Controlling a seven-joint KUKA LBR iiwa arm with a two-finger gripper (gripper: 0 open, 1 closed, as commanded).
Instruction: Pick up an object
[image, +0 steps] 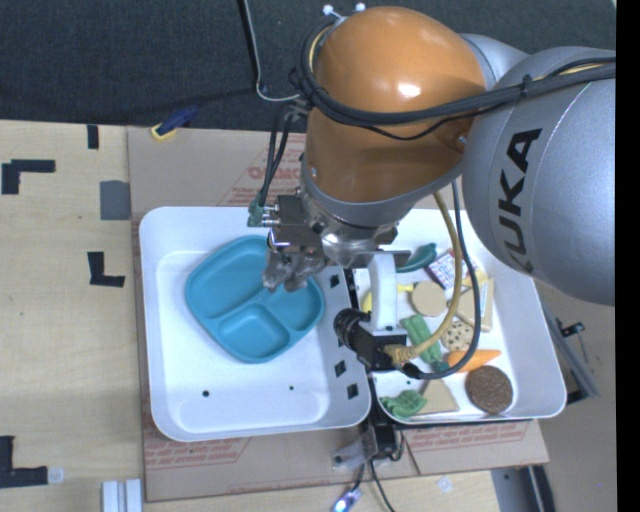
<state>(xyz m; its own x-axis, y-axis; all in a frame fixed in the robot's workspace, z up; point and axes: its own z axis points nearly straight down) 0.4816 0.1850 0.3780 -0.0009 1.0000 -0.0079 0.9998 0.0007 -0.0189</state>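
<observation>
Gripper (288, 272) hung right over the blue tray's (240, 315) right rim in the left bin (160, 300), and we could not tell its jaw state.

"KUKA", partly cropped, on arm (545, 190)

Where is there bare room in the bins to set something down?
Left bin: bare floor along the near wall and left wall, beside the blue tray. The gripper hangs over the tray's right edge. Right bin: crowded with small items, such as the brown disc.
</observation>
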